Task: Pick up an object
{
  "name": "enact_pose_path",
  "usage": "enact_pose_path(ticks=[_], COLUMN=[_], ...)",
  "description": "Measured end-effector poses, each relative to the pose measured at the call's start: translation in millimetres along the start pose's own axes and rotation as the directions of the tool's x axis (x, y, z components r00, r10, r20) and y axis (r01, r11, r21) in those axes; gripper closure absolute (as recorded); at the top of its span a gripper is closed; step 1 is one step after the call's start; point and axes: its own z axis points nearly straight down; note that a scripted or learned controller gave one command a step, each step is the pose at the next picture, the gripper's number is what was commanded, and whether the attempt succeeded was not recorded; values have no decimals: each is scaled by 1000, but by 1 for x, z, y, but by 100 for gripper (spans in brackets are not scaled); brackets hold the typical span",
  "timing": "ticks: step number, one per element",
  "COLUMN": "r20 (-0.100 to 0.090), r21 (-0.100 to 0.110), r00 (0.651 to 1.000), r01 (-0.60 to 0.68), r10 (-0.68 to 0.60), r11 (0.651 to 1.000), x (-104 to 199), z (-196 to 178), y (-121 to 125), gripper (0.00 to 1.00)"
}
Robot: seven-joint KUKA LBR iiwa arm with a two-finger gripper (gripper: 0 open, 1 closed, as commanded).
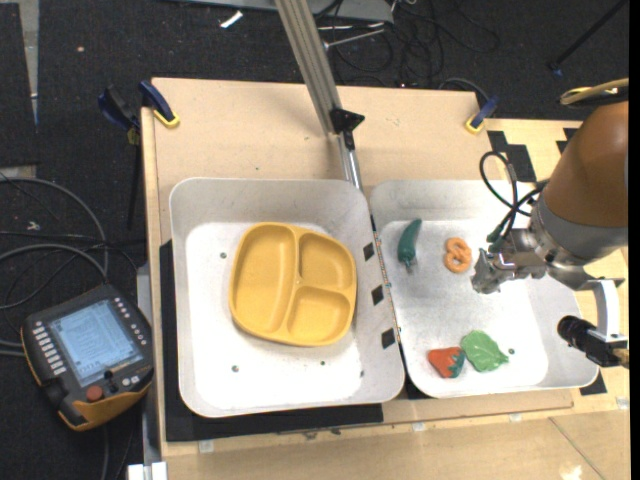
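In the right bin [430, 378] lie a dark green pepper-like toy [409, 242], an orange pretzel-shaped toy [458, 255], a light green leafy toy [484, 352] and a red toy [445, 362] touching it. My gripper [486, 273] hangs over the right bin, just right of the pretzel toy and apart from it. Nothing shows between its fingers. The arm's orange band [595, 168] rises at the right edge.
The left bin [200, 268] holds a yellow divided plate [294, 284]. A metal pole [310, 48] slants down to the bins' shared edge. A teach pendant [85, 353] lies on the floor at left. Clamps [155, 103] sit at the bench's back corners.
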Motion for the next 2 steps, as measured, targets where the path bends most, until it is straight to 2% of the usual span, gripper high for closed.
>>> enact_pose_path(ticks=[1, 2], r20=[0, -3], r21=[2, 5], r00=[1000, 1000], r01=[0, 4], r10=[0, -4], r11=[1000, 1000], x=[0, 45], z=[-28, -18], y=[1, 23], gripper=[100, 100])
